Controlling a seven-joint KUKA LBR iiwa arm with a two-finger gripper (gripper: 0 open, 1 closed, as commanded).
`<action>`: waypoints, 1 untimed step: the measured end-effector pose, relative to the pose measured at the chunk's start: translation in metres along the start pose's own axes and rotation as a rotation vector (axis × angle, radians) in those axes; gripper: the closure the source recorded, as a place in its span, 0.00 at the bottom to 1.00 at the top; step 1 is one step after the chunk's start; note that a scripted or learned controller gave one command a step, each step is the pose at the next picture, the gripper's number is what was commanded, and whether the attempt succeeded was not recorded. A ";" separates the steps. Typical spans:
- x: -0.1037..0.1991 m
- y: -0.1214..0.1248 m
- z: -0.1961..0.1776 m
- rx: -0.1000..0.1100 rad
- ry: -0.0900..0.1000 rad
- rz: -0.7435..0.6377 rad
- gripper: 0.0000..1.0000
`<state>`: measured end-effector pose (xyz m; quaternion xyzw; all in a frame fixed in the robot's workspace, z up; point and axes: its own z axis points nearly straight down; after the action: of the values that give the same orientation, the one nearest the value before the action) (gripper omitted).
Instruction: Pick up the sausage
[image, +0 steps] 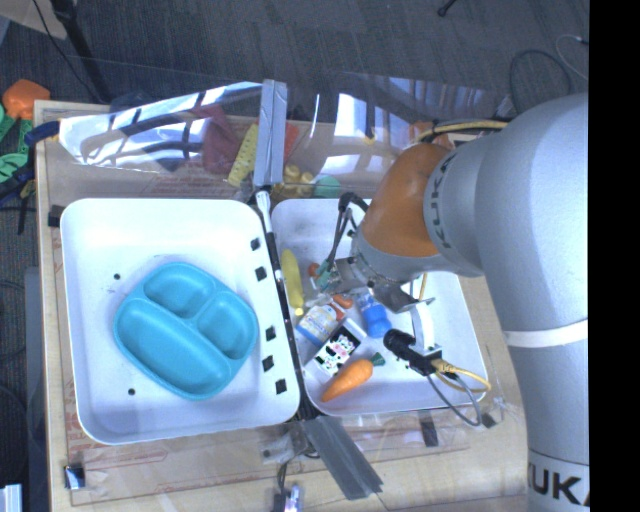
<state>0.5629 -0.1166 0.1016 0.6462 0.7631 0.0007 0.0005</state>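
The big grey arm (500, 200) covers a lot of the right bin (400, 398). Its orange band (405, 205) sits right over the jaws. The jaws point down into the pile in that bin, but the wrist hides them. I cannot tell how far open they are, or if they have hold of anything.

The sausage is hard to pick out. The closest match I see is a small red piece (342, 300) just beside the jaws, on the side nearer the front of the bench (200, 460). It is partly hidden and too small for me to be sure.

A lot of things crowd around the jaws. A long yellow thing (291, 280) lies just beside them, on the side toward the left bin (80, 300), along the wall. A blue bottle (372, 315) lies near the jaws, toward the front. A small white bottle (318, 322) with a blue label lies close by it. Farther to the front is a black and white spotted thing (338, 350). Past that, an orange carrot (347, 380) rests by the front wall. These things touch or lie over each other, so I cannot see where each one ends.

The left bin is well apart from the jaws and holds a blue plate (190, 325) with three parts. Behind the jaws, past both bins, a shiny clear sheet (150, 125) blurs what lies under it.
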 end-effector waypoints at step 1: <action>-0.059 0.030 -0.081 0.003 0.000 0.113 1.00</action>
<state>0.6024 -0.1695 0.1822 0.6884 0.7254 -0.0007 -0.0004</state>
